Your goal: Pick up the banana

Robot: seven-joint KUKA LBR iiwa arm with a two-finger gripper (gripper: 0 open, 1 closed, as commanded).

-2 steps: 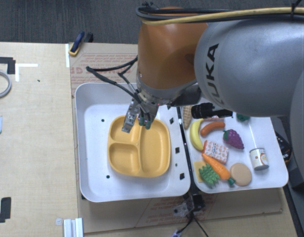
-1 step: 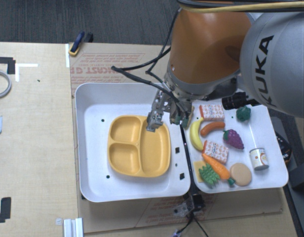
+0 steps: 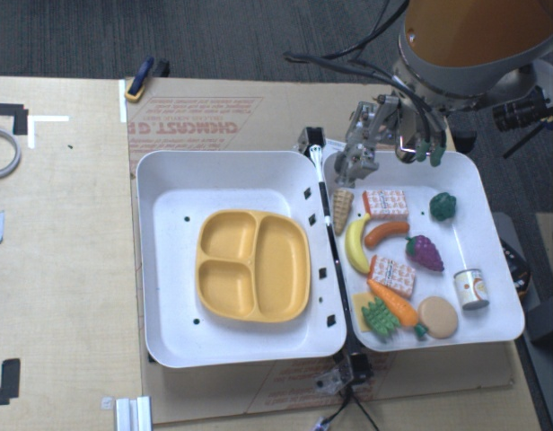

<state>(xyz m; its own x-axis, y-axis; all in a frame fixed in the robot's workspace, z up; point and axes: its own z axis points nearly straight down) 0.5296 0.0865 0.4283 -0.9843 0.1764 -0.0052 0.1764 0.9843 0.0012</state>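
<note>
Subject-free notes, largest first.

Wide tan surface [image 3: 61, 268] under everything, a printed cardboard sheet [image 3: 196, 119] laid flat across its middle.

Two shallow white bins side by side on the cardboard. Left bin [image 3: 160, 330]: holds a yellow divided plate [image 3: 255, 266] with three compartments, lying near the bin's centre, nothing in the compartments.

Right bin [image 3: 492, 232]: crowded with toy food. Along its left edge, a waffle cone [image 3: 341, 210], and just below that the banana [image 3: 355, 244]. Banana lying flat, long axis running roughly from the far edge toward the near edge, slightly curved, bowing toward the left edge; upper end close to the cone's tip, lower end near a wrapped snack [image 3: 393, 277]. Orange sausage [image 3: 386, 233] touching or just beside the banana's right flank. Second wrapped snack [image 3: 385, 203] above the sausage. Purple grapes [image 3: 425, 252] right of centre, dark green broccoli-like piece [image 3: 443, 206] toward the far right corner. Carrot [image 3: 395, 305] and a green leafy piece [image 3: 379, 318] near the near edge, round bun [image 3: 438, 317] beside them, small can [image 3: 471, 289] by the right edge.

Grey arm with orange band [image 3: 474, 16] over the far right corner. Gripper [image 3: 357, 160] hanging above the right bin's far left corner, beyond the cone, apart from the banana; nothing visibly between the fingers, open or closed impossible to tell.
</note>
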